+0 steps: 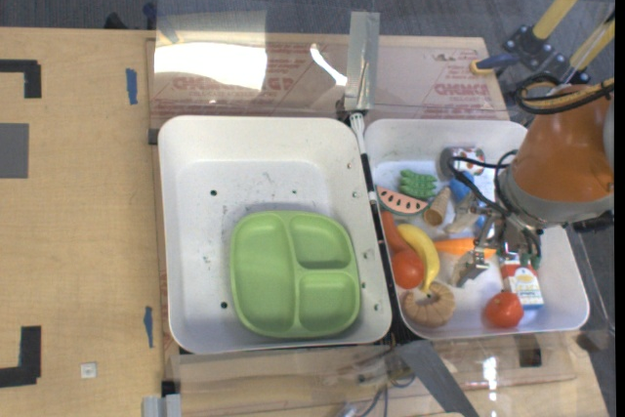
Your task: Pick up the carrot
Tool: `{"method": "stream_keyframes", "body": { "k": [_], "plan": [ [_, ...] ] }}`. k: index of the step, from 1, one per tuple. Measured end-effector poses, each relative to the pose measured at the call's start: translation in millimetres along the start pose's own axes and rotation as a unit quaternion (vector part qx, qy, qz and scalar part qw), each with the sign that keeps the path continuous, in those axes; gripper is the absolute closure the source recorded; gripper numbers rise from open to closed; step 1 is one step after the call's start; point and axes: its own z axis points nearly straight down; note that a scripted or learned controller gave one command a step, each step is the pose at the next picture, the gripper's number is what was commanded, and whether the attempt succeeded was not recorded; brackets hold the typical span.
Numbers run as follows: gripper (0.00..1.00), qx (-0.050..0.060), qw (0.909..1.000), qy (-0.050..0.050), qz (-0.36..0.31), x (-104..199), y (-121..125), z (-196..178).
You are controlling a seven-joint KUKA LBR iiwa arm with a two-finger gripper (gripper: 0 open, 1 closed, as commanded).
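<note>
The arm (pixel 562 161) comes in from 3 o'clock and hides part of the right bin (pixel 576 308). Gripper (pixel 479 254) hangs low over the clutter, can't tell its state. The carrot (pixel 454 247) lies right under it, partly covered, at 3 o'clock of the banana (pixel 422 249).

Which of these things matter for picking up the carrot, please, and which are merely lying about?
Job:
carrot
gripper
right bin

Lying about:
banana
watermelon slice
tomato
green plate
left bin
</note>
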Motion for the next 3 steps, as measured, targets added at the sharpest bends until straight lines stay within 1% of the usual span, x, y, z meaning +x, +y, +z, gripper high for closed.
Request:
{"method": "stream_keyframes", "body": {
  "k": [1,2,3],
  "plan": [
    [0.00,0.000,0.9916,-0.001,0.130,-10.4,8.2,7.4],
    [0.00,-0.001,0.9737,-0.003,0.228,27.0,6.0,6.8],
    [0.00,-0.001,0.9316,-0.002,0.364,33.9,11.2,6.7]
  ]
}}
